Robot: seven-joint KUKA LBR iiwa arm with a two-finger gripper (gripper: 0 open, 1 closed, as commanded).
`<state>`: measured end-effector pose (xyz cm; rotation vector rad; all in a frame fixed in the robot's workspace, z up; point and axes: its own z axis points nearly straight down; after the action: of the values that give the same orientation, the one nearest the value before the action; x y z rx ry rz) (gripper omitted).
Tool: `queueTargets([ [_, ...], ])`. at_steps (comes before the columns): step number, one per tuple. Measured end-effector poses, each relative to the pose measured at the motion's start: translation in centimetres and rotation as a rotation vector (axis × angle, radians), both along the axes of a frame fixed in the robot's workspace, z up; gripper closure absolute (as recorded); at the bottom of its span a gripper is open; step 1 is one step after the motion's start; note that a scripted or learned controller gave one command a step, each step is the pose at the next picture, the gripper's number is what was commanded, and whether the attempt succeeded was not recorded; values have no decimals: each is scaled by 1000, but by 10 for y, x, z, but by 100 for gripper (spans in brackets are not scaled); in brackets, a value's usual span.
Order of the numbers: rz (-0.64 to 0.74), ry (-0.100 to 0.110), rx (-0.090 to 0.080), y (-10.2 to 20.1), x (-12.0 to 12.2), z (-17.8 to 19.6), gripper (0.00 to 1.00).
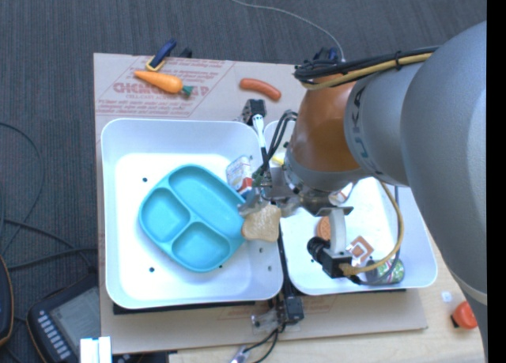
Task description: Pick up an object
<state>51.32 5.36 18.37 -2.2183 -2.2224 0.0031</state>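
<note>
While arm (348,140) spans bins (111,195) | carpet (79,5) grey | fingers: cannot tell

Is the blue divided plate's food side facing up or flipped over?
Facing up: the blue divided plate lies in the left bin with its three hollow compartments showing, nothing in them.

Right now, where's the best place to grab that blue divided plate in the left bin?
Probably the blue divided plate's upper-left outer rim, coming from above. It lies flat in the left bin, so only the thin raised rim offers fingers a pinch. That edge has bare bin floor around it, while the right edge sits against a tan bread-like piece and the gripper.
</note>
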Motion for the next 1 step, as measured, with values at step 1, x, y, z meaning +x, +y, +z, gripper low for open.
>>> queueTargets([
  [1, -3, 0, -1, -41, -30, 9, 100],
])
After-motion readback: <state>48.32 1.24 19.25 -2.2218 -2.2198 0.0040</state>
